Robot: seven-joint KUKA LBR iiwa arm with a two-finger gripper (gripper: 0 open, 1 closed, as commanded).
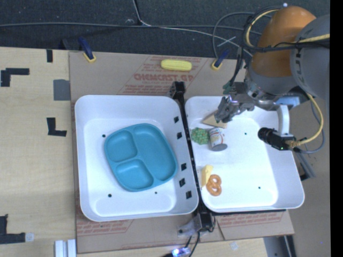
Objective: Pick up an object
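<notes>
We are hanging our gripper point(224, 114) low over the far side of the right bin point(268, 191), right above a flat tan wedge point(213, 121). We cannot tell if it is grabbing anything. The wedge is lying just under the gripper, its long side pointing toward the green thing point(200, 136) and the little can point(216, 139).

Divided plate point(140, 157) in left bin point(86, 143), small can point(216, 138) in right bin point(278, 181)

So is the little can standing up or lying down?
Lying down. The can rests on its side in the right bin, its round end facing the camera, beside the green toy.
</notes>
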